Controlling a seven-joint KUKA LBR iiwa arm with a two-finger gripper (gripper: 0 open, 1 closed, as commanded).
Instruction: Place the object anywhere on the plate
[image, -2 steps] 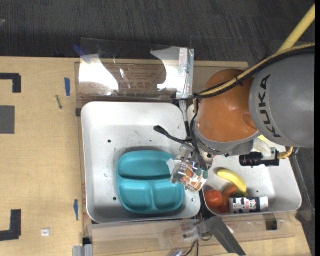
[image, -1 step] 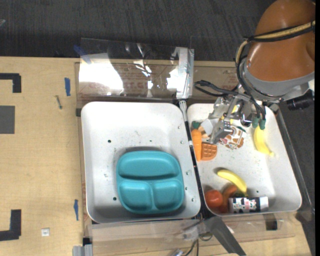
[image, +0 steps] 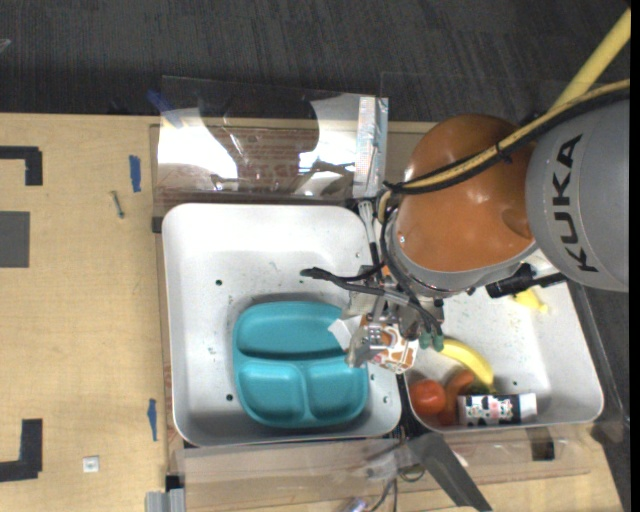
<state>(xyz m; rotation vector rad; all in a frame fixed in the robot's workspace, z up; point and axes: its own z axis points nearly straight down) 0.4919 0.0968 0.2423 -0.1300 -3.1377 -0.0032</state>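
Observation:
A teal divided plate lies in the front half of the left white bin. My gripper hangs below the orange wrist band, over the wall between the two bins and just off the plate's right edge. A small white and orange thing sits right at the gripper's tip, touching or overlapping the plate's right rim. Whether it is held is unclear from this angle. The wrist hides much of the right bin's back.
The right bin holds a banana, a red round fruit, a brown item, a small bottle with a black and white label and a yellow piece. Clear plastic sheeting lies behind the left bin.

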